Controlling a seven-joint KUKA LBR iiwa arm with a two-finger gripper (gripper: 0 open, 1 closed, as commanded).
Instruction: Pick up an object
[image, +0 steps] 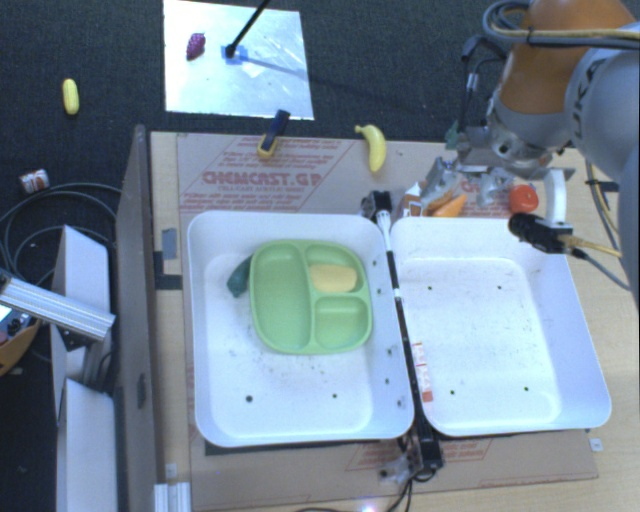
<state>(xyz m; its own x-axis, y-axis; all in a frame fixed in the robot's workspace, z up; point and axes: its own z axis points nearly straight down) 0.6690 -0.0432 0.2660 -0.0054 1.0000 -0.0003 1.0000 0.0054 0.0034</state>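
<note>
Two white bins lie side by side on the bench (300, 165). The left bin (215, 380) carries a green divided plate (290, 315) near its middle. A pale yellow object (333, 277) rests in the plate's compartment at about 1 o'clock. A dark green object (238, 277) lies in the bin touching the plate's edge at about 10 o'clock. The right bin (500, 340) has only small dark specks on its floor. The grey arm (560, 70) with the orange band hangs beyond the right bin's far edge, at about 12 o'clock from that bin. Its end effector (468, 187) is low over the bench there, with an orange object (447, 206) just beside it; whether it is released or clenched, I cannot tell. A yellow banana (374, 146) lies on the bench, at about 9 o'clock from the end effector.
</note>
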